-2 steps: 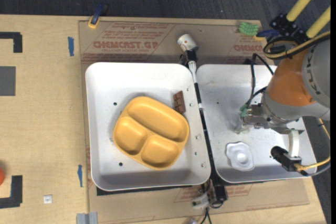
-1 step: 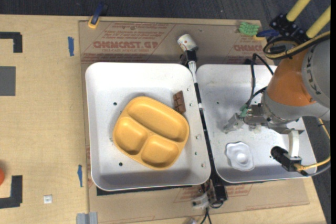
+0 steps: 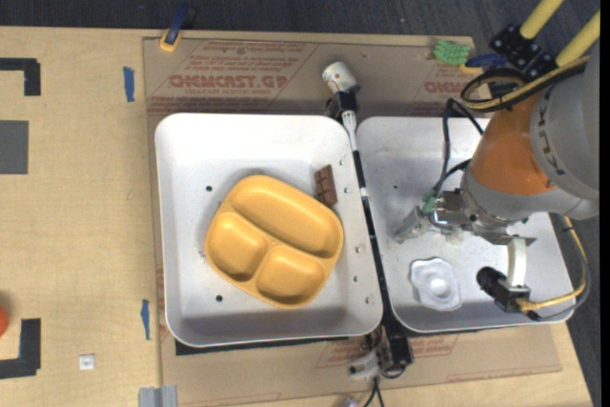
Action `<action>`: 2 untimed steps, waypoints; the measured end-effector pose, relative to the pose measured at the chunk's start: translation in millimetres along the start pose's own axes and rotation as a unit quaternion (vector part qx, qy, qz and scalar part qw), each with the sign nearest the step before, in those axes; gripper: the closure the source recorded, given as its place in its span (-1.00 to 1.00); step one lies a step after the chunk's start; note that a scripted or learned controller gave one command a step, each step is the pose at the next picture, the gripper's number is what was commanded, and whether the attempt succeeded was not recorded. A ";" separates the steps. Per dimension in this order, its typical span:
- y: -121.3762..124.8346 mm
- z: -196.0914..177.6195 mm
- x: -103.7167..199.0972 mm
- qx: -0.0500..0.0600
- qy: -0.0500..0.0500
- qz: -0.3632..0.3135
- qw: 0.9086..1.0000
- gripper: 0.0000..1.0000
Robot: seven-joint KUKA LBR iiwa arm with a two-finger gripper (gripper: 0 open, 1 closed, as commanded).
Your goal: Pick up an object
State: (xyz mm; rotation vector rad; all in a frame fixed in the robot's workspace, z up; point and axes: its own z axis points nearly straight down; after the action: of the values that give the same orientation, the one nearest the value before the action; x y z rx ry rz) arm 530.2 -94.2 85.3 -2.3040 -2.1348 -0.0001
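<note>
Lowering onto the white cap (image 3: 436,282), which lies near the front of the right bin (image 3: 553,315), the gripper (image 3: 431,214) should be centred above it first, its grip state being indiscernible.

In the left bin (image 3: 181,205) a sectioned tray (image 3: 274,239) lies at the middle with a small block (image 3: 325,185) just beyond its far right edge, while a small lid (image 3: 437,284) lies in the right bin (image 3: 400,157), toward its near side.
</note>
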 end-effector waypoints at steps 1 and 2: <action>0.6 -9.9 0.6 -0.001 0.001 0.000 1.000 1.00; 0.5 -9.9 0.6 -0.001 0.001 0.000 1.000 -1.00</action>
State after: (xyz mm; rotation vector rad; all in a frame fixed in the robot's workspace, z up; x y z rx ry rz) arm 530.7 -93.6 95.2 -2.3045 -2.1337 -0.0035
